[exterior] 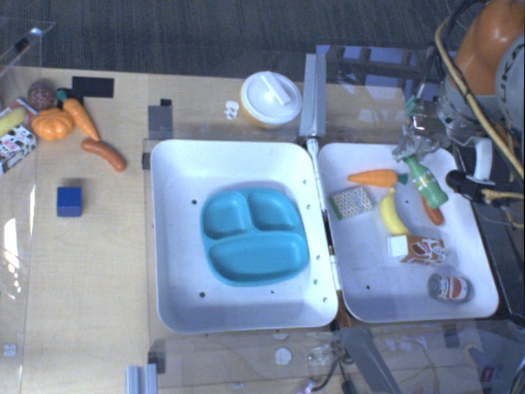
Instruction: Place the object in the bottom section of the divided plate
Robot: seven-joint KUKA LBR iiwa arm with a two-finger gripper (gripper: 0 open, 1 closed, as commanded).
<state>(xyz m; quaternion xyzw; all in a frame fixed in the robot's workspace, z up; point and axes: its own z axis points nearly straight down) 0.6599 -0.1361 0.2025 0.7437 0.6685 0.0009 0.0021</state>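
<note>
A blue divided plate (254, 236) lies in the left white bin (176, 302), with its large bottom section (258, 258) facing the near side and two smaller sections behind it. The right bin (484, 302) holds a carrot (373, 178), a green bottle (428, 185), a yellow banana (391, 214), a checkered block (351, 203), a small carton (422, 250) and a can (449, 286). My gripper (413, 148) hangs over the right bin's far right part, just above the green bottle's top end. Whether it touches the bottle is unclear.
A white and yellow lidded bowl (271, 98) stands behind the bins. On the bench at the far left lie a toy pumpkin (52, 125), a sausage (104, 154) and a blue cube (70, 201). A red item (434, 214) peeks from under the bottle.
</note>
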